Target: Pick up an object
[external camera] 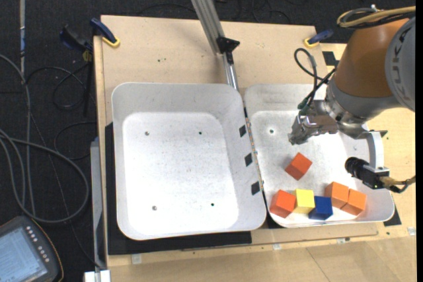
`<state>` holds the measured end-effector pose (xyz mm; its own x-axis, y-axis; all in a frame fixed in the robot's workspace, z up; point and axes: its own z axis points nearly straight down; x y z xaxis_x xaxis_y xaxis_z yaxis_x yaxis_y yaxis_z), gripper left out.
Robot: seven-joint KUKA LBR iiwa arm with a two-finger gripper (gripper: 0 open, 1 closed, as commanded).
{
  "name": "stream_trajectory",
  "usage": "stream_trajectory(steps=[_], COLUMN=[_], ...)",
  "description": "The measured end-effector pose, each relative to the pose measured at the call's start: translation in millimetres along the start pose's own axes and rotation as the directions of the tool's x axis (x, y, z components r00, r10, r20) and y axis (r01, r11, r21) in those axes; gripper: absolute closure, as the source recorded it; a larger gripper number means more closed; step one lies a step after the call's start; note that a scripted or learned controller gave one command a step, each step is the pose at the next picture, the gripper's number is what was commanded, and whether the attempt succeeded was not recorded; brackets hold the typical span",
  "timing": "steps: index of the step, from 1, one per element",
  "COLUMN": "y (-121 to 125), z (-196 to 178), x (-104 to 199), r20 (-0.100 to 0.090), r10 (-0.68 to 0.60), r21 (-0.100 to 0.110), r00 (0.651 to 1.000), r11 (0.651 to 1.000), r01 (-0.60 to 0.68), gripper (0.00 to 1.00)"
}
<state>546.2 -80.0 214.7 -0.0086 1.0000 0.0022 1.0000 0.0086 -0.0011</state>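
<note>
My gripper (299,134) hangs over the right bin (268,102), in its upper middle part. An orange cube (299,166) lies a short way below and slightly right of the fingertips, apart from them. Along the bin's front edge sit an orange block (283,203), a yellow block (305,199), a blue block (322,207) and two more orange blocks (347,197). Nothing shows between the fingers.
The left bin (132,99) lies beside the right one, sharing a middle rim. A slanted metal pole (201,0) reaches down to the bins' back edge. Blue clamps (102,30) grip the wooden bench at the back corners. Cables run by the wrist.
</note>
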Motion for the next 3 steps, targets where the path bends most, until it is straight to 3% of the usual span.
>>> stream_trajectory(steps=[2,3], y=[-37,-48], z=[-3,-25], x=[105,157], r20=[-0.001,0.0], r10=[0.0,-0.001], r21=[0.0,-0.003], r00=[1.0,1.0], r11=[1.0,1.0], r01=[0.0,0.001], gripper=[1.0,1.0])
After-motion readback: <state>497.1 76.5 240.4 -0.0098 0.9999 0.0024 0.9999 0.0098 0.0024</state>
